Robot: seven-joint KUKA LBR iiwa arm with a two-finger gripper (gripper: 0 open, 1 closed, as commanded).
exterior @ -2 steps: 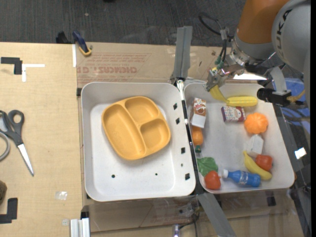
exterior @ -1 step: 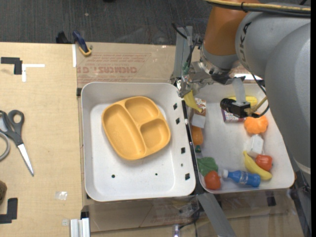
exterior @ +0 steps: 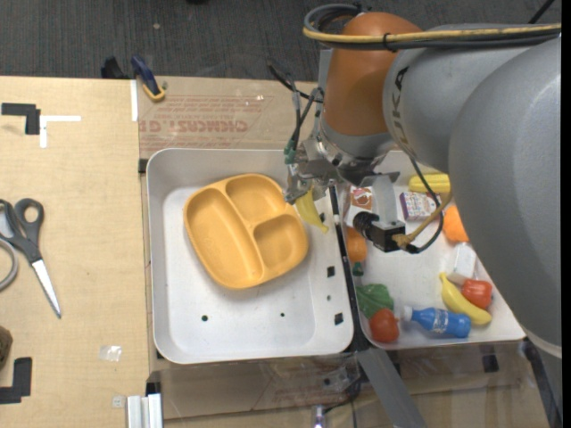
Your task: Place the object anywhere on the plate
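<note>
Plate (exterior: 241, 230) lay just left of the gripper (exterior: 308, 199), which seemingly clamped a yellow piece (exterior: 311, 211); shifting left before release would have landed it squarely

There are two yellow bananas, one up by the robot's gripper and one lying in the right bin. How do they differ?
The banana at the gripper hangs over the right edge of the yellow plate in the left bin; the banana in the right bin lies on the bin floor among other toys. The first is partly hidden by the gripper, the second shows whole. The first looks paler, the second a deeper yellow. Both are small, curved and yellow.
</note>
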